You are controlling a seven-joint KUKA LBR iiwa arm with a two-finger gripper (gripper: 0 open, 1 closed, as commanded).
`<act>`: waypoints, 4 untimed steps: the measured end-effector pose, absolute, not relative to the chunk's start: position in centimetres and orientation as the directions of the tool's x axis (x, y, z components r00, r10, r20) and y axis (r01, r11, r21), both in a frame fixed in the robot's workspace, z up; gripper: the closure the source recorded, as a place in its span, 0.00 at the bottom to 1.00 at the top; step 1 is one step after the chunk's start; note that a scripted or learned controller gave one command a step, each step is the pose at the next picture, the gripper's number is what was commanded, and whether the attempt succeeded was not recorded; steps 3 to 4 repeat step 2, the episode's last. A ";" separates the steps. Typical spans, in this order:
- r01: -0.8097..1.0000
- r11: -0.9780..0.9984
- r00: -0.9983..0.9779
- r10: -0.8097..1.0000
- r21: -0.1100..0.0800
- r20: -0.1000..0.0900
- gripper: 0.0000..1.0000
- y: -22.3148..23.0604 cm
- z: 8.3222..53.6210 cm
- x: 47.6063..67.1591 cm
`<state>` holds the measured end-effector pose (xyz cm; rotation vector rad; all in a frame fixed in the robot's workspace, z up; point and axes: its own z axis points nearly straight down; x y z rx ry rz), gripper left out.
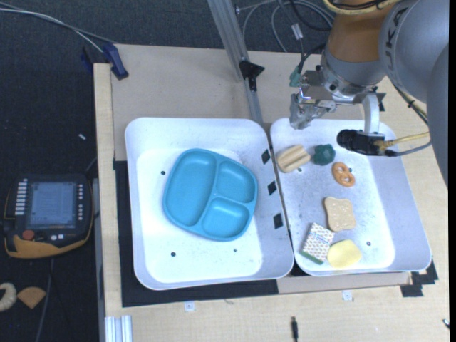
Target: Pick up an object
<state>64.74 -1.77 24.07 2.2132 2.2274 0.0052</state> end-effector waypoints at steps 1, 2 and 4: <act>1.000 0.007 -0.007 1.000 0.003 0.002 1.00 4.3 24.3 65.3; 1.000 0.004 -0.004 1.000 0.003 0.001 1.00 9.2 24.2 65.4; 1.000 0.004 -0.004 1.000 0.003 0.001 1.00 9.2 24.2 65.4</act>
